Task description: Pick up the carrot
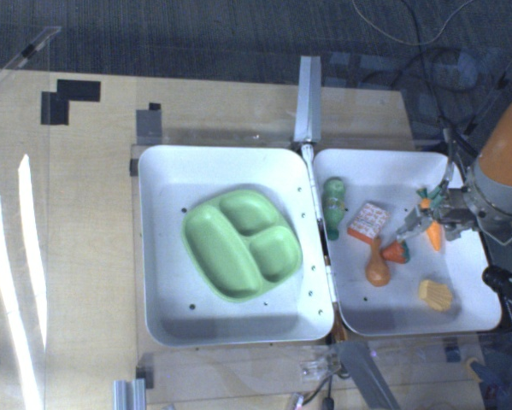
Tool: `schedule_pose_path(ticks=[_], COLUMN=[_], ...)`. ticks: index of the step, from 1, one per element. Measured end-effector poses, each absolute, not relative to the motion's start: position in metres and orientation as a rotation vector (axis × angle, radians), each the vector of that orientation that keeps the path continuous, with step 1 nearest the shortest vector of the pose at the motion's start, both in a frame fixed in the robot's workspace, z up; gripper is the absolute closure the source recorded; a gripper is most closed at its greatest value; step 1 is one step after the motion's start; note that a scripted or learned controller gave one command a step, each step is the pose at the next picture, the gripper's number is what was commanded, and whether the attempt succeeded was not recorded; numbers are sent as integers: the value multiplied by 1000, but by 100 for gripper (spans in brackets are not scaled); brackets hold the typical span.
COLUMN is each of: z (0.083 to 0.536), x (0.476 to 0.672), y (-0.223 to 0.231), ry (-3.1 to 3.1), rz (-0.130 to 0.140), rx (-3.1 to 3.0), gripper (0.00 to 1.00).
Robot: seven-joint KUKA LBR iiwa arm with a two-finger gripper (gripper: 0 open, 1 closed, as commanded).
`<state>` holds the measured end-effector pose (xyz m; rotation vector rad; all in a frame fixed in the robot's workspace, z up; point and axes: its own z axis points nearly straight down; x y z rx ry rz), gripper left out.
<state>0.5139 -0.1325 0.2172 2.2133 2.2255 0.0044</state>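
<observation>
The carrot [434,237] is a small orange piece with a green top, lying near the right wall of the right bin [392,319]. My gripper [415,221] hangs low over that bin, just left of the carrot and very close to it. The grey wrist and the arm's orange band [505,148] come in from the right and cover the bin's right rim. I see nothing clearly held in the gripper.
The right bin also holds a green bottle [333,197], a red-and-white box [368,220], a red strawberry [396,252], an orange pear-shaped item [376,268] and a yellow piece [436,294]. A green divided plate [241,243] lies in the left bin [166,314].
</observation>
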Motion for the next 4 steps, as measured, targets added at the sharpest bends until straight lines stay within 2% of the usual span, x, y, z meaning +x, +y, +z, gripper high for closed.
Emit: schedule_pose_path(ticks=[1, 2, 3, 4], z=[179, 89, 101, 216], x=[552, 589, 591, 621], y=[-204, -197, -197, -139], ry=[2132, 2283, 2282, 2419], rz=[4, 9, 17, 7], rx=[2302, 2143, 2139, 1993], gripper=[0, 0, 100, 100])
